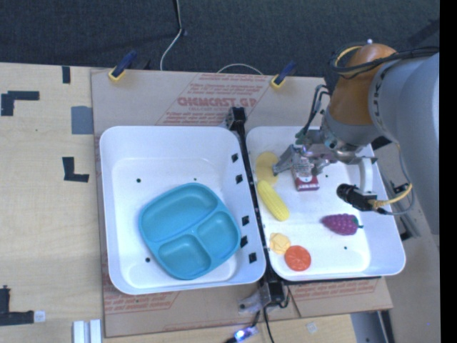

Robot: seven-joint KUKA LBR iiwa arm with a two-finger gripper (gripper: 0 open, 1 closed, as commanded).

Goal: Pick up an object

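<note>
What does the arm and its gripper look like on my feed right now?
The arm is a thick, rounded grey body with an orange band above the wrist. Thin dark cables loop around that band. The gripper is a small grey metal assembly with slim fingers.

- The two bins (114,191) look like smooth white plastic, a bit shiny.
- The blue tray (189,229) looks like smooth plastic, not very shiny.
- The corn (273,199), grapes (340,224) and orange (298,258) look like shiny plastic toys.
- The board (207,98) under the bins looks like brown cardboard, dull, with red print.
- The bench (43,213) looks like pale wood, flat and dull.
- The arm (400,113) looks like smooth grey metal, with a shiny orange part.
- The backdrop (86,16) looks like dark, rough cloth.
</note>
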